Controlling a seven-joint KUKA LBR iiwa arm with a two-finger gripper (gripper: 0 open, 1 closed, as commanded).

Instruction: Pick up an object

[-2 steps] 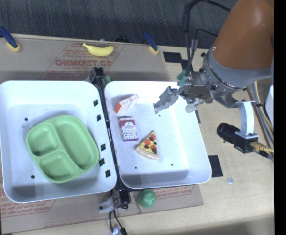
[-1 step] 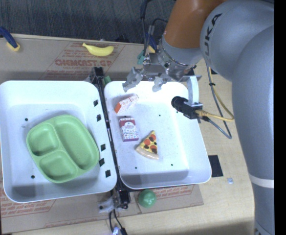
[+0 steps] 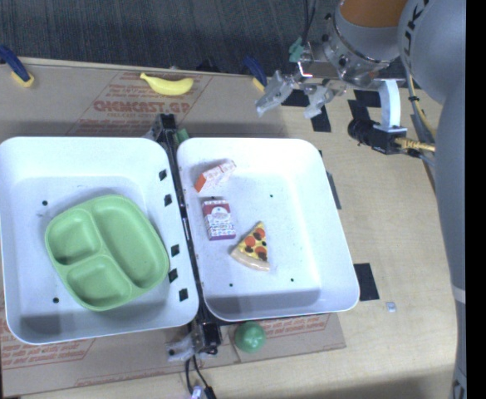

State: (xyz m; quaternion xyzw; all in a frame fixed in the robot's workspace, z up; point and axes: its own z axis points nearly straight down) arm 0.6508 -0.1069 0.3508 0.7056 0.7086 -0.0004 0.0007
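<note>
While the grey metal two-finger gripper hangs over the bench beyond the right bin's far rim, its fingers are spread and hold nothing.
Lying in the shallow white plastic right bin: a flat pizza-slice toy, a small red carton, an orange-and-white packet. The left bin holds a smooth green three-compartment tray.

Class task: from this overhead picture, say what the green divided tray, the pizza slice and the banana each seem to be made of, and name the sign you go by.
Green divided tray: probably moulded plastic, matte, with one even colour and rounded compartment walls.
Pizza slice: likely a plastic or rubber toy, with flat, painted-looking toppings.
Banana: likely a plastic toy, uniformly yellow and smooth; too small to be certain.
</note>
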